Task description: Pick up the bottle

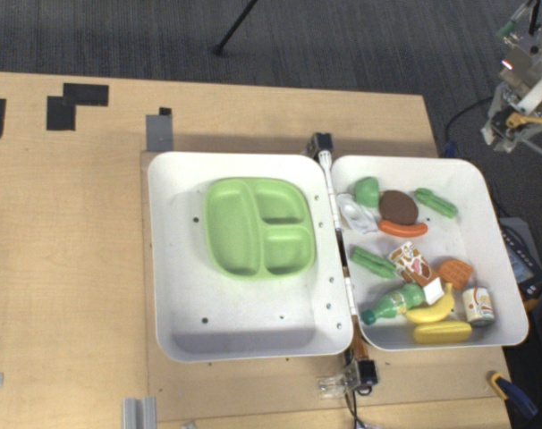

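Bottle (392, 304) lies flat near right bin's (486, 186) front-left corner, long axis running left-right with cap toward the divider, touching the banana (432, 310); gripper (512, 123) sits well beyond the bin's far-right corner, grip state unclear

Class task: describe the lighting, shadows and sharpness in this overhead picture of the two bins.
Camera view: soft, even light; the white bins look bright but not blown out; the green tray casts a faint shadow; the green bottle and neighbouring toys are slightly soft; the tool at the upper right is blurred.
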